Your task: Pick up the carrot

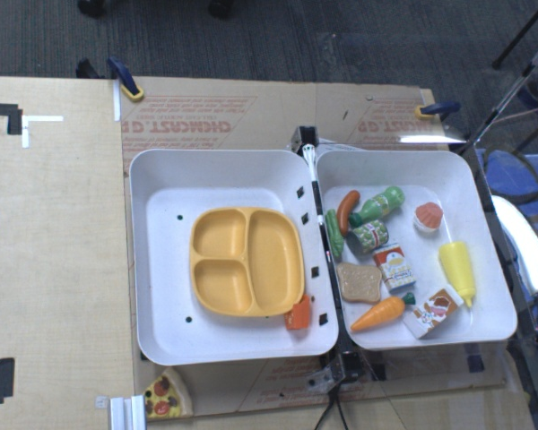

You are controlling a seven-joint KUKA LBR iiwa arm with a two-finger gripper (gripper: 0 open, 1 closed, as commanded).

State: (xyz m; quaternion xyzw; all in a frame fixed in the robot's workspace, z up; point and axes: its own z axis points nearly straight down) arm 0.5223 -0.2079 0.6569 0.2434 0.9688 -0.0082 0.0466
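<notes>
The carrot (pixel 377 313) is orange with a small green top at its right end. It lies slanted near the front of the right bin (pixel 489 240), just below a slice of bread (pixel 360 281) and left of a small carton (pixel 434 311).
The right bin also holds a hot dog (pixel 346 209), a green bottle (pixel 377 206), a green can (pixel 369 236), a cucumber (pixel 334 234), a red-white box (pixel 394 268), a yellow bottle (pixel 458 270) and a pink item (pixel 428 215). In the left bin (pixel 152 240) sit a yellow divided plate (pixel 247 261) and an orange piece (pixel 299 314).
</notes>
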